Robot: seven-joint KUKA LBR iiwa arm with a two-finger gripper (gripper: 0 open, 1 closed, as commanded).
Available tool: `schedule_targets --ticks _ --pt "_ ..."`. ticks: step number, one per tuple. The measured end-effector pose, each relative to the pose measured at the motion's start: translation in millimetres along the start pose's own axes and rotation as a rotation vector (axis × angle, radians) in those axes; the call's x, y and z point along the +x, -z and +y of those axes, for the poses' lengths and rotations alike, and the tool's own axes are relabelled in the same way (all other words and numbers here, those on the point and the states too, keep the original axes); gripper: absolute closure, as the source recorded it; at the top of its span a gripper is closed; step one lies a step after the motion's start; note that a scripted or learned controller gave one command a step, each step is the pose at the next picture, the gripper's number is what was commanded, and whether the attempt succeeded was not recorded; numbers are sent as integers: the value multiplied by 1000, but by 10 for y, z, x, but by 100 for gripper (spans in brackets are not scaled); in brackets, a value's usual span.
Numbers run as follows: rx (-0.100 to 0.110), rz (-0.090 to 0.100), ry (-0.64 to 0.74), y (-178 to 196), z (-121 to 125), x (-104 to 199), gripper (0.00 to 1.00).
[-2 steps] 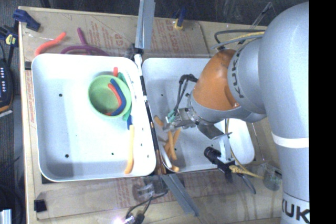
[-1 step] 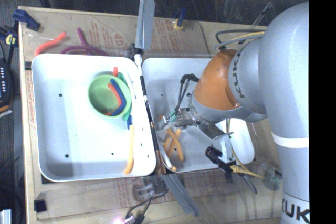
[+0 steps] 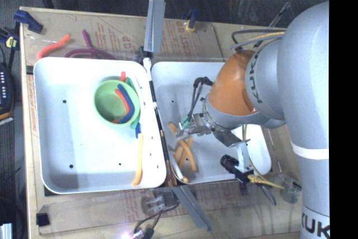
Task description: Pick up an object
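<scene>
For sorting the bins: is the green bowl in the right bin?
No, the green bowl sits in the left bin.

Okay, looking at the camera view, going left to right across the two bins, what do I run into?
Left bin → green bowl → yellow stick → orange scissors in the right bin → claw → orange wrist band → grey arm.
</scene>
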State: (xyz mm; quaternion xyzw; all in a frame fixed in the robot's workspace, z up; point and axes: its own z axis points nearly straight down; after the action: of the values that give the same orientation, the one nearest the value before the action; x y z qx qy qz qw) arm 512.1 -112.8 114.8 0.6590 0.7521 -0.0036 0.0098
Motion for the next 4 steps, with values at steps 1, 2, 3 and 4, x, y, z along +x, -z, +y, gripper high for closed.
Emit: schedule_targets --ticks 1,2,3,4 --pt "0 0 1 0 0 1 0" --pt "0 -2 5 93 5 -3 100" --pt "0 -3 7 93 5 -3 0" --pt "-1 0 -86 -194 -182 20 0"
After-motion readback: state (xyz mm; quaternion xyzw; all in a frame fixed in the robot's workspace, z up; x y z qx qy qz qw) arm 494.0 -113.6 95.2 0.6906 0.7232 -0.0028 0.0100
